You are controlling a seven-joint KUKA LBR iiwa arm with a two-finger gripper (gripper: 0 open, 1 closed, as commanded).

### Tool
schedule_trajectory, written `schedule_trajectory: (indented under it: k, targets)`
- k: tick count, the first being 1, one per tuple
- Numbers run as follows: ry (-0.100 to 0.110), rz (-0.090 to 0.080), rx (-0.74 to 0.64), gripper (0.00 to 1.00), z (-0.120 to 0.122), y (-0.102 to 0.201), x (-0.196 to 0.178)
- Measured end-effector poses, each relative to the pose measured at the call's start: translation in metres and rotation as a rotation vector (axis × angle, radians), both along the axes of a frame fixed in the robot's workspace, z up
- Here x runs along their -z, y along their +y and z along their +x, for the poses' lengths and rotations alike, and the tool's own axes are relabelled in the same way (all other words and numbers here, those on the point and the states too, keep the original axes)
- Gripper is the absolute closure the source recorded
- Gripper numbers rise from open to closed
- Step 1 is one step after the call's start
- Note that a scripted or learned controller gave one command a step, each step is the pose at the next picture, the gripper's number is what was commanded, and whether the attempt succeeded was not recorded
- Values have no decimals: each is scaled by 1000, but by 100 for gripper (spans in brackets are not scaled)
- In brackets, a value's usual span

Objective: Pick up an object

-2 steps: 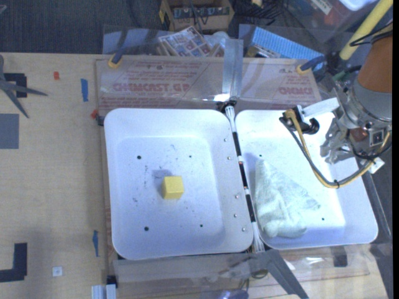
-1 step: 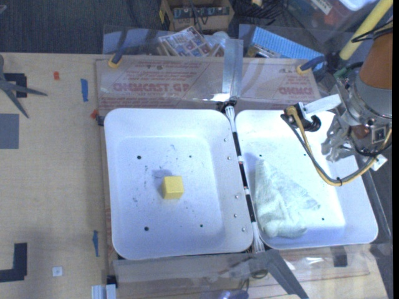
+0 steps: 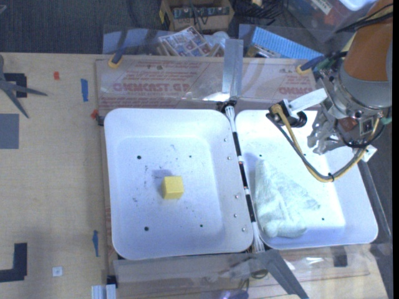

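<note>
Pincer (image 3: 325, 137) hovering at the right of the frame, over the upper part of the right bin (image 3: 355, 229); fingers look slightly parted and bare, though blurred. Still the approach step, nothing gripped. Nearest pick: white crumpled cloth (image 3: 280, 201) lower in that bin; yellow block (image 3: 173, 187) sits mid left bin (image 3: 124, 129). Next: shift down-frame over the cloth, descend, then close

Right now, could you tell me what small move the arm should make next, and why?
Probably lower the claw toward the white cloth lying in the right bin. The claw hangs above that bin's far side with nothing between its fingers, and the cloth is nearer than the yellow block in the left bin.
</note>
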State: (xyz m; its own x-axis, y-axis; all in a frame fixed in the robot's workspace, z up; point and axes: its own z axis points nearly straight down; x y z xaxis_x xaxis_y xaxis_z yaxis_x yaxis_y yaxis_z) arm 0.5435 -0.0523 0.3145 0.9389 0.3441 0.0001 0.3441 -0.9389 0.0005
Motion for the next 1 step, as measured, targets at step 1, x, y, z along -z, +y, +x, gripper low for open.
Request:
schedule_trajectory:
  k: [1]
  targets:
    - [1,0,-4,100,1,1,-10]
